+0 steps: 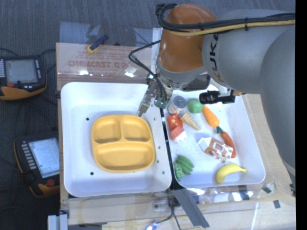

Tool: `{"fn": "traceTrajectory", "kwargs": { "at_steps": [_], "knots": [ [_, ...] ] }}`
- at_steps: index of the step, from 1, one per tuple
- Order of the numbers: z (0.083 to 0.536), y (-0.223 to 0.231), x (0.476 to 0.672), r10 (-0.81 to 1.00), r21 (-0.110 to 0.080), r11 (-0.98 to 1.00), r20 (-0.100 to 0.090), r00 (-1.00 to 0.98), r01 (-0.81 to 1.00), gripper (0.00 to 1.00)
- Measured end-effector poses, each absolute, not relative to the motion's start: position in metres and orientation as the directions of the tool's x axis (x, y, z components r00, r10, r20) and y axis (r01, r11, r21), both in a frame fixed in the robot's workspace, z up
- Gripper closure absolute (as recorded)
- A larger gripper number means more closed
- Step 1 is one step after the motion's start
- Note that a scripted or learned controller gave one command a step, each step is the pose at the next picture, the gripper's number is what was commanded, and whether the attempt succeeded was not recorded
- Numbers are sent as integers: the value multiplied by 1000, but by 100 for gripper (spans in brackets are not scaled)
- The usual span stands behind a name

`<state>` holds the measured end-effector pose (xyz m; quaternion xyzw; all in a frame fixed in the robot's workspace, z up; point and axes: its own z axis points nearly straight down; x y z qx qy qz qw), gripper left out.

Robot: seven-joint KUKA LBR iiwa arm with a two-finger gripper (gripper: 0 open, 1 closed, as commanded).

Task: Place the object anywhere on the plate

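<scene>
My yellow three-compartment plastic plate [123,143] sits bare in the left white bin [76,99], so the placing is, by my judgement, not yet done. The toy food lies in the right white bin [254,143]: a red strawberry-like piece [175,123], a cone [190,121], a green ball [194,106], an orange carrot [210,116], a green pod [184,165] and a yellow banana [228,172]. My end effector [152,98] hangs over the divide between the bins, above the plate's far right corner, and I cannot tell how it stands or whether it carries anything.
</scene>
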<state>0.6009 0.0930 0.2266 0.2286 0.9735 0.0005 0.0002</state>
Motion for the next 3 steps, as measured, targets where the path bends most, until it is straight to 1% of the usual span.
{"fn": "traceTrajectory", "kwargs": {
  "at_steps": [1, 2, 3],
  "knots": [
    [210, 163, 536, 231, 0, 973, 1, -973, 231, 100],
    [278, 214, 539, -221, 2, 975, -3, -975, -221, 100],
    [278, 214, 539, -221, 2, 975, -3, -975, -221, 0]
  ]
}}
